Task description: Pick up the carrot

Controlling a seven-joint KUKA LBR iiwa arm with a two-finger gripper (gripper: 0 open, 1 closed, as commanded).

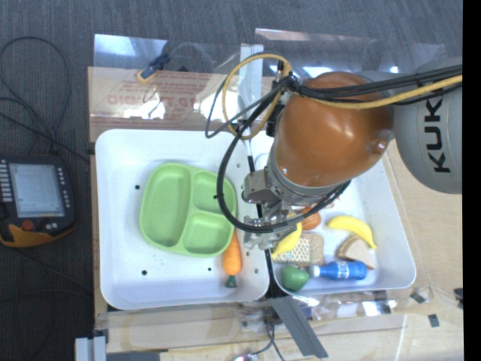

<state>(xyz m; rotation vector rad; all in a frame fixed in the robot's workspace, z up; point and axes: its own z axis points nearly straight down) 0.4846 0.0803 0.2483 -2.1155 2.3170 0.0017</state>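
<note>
Looking down, we find the carrot (pixel 232 258), a smooth orange taper with a dark green stub, lying in the left bin (pixel 120 277) beside the glossy green divided plate (pixel 188 209). The gripper (pixel 264 226) hangs just right of it; we cannot tell its grip.

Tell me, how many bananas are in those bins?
2: one banana in the right bin, another banana beside the arm. More may hide beneath it.

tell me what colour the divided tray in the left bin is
Light green divided tray, clearest in the camera view.
</note>
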